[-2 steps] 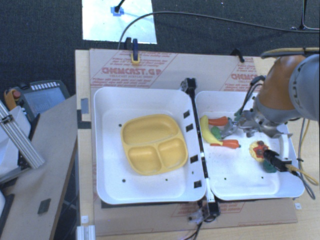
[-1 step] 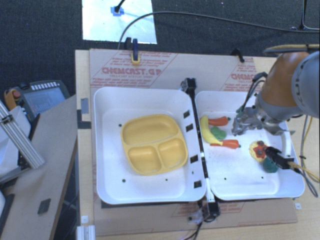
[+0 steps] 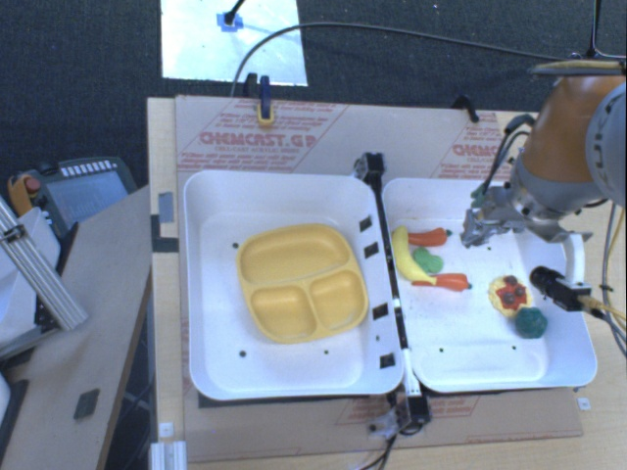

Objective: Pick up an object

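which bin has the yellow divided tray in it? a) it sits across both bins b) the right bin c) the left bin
c: the yellow divided tray lies wholly inside the left bin, while the banana and other toy foods lie in the right bin.

You've got open floor in the right bin along its near side. The banana, 2 carrots and green piece crowd the left, while the pizza toy and teal ball block the right
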Controlling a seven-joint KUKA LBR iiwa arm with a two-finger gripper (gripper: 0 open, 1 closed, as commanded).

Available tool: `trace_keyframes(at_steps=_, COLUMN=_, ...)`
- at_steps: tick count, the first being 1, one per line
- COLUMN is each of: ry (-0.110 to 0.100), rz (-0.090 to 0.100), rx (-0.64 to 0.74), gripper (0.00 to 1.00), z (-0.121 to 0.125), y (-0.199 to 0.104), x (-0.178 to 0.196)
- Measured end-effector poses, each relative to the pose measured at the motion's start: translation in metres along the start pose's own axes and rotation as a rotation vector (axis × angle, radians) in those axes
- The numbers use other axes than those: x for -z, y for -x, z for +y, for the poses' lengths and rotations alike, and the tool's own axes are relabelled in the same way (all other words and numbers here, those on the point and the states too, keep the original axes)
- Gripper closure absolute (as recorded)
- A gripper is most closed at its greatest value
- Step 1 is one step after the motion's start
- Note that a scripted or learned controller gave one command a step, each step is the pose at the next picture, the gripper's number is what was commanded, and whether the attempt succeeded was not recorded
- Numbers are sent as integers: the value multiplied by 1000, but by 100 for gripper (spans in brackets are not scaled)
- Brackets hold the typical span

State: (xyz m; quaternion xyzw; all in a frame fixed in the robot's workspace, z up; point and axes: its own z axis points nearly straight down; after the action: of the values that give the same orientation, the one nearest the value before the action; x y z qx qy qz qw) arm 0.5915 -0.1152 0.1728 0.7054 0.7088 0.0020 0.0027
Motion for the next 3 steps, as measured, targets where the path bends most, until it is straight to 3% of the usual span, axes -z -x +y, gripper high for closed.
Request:
trace_keyframes(at_steps=1, ry=1, rz=0, rx=0, gripper=100, z=9, y=-5, x=60)
trace_keyframes(at_steps=2, ry=-2, rz=0, rx=0, gripper=100, z=10, y=-5, x=75)
trace_keyframes(at_steps=3, ry=-5, rz=3, rx=5, gripper=100, z=17, y=-65, x=64)
